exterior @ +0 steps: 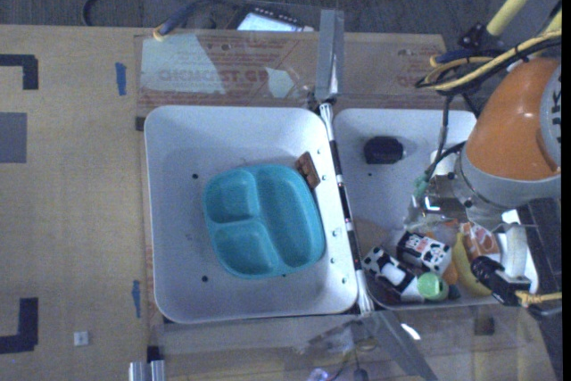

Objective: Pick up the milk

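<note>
Looking down at a slant on two shallow white bins, sitting side by side on a brown bench (71, 219). Reaching in from the right with a grey arm (517, 134) banded in orange above the wrist, and hanging the gripper (434, 202) over the right bin (397, 125), toward its right half. Not showing clearly enough to tell whether the gripper is spread apart or drawn together; carrying nothing visibly.

Finding the milk (422, 252), a small carton patterned in black and white like a cow, lying in the right bin just below the gripper in the view, toward the bin's near edge, apart from the gripper rather than in its grasp. Seeing another black-and-white patch (382, 263) below and to the left of the gripper, just beside the milk; unable to tell whether belonging to the same carton. Noticing a round green piece (431, 285) further below the gripper, touching or nearly touching the milk, and a yellow object (466, 261) below and to the right of the gripper, partly hidden under the arm.

Spotting a dark rounded object (384, 150) up and to the left of the gripper, well apart from the milk. Finding, far to the gripper's left, the left bin (178, 138) holding a teal divided plate (264, 220), with a small brown item (309, 169) lying at the plate's upper right corner.
</note>
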Robot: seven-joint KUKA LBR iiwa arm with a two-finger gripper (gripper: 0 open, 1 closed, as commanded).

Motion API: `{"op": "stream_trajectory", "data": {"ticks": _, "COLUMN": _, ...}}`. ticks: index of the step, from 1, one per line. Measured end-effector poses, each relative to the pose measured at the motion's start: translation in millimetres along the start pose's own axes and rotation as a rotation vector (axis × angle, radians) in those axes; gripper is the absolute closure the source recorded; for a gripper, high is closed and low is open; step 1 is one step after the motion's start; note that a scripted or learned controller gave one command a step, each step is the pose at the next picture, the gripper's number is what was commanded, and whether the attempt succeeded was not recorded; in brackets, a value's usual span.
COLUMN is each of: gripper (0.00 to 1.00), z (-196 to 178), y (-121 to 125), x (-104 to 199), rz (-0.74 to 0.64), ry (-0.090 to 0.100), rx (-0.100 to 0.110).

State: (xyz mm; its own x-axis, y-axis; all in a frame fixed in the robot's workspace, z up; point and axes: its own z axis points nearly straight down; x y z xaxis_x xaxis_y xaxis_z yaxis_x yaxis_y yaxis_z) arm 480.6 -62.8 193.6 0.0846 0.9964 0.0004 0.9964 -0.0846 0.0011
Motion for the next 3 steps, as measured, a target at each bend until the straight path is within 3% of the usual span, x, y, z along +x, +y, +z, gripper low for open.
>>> {"op": "stream_trajectory", "data": {"ticks": 1, "gripper": 1.00, "z": -10.8, "y": -6.9, "x": 69.2, "rz": 0.047, "ry": 0.000, "rx": 0.001}}
{"op": "stream_trajectory", "data": {"ticks": 2, "gripper": 1.00, "z": 9.9, "y": -14.6, "x": 148.9, "rz": -0.129, "ry": 0.000, "rx": 0.004}}
{"op": "stream_trajectory", "data": {"ticks": 3, "gripper": 1.00, "z": -4.4, "y": -4.1, "x": 163.0, "rz": -0.234, "ry": 0.000, "rx": 0.001}}
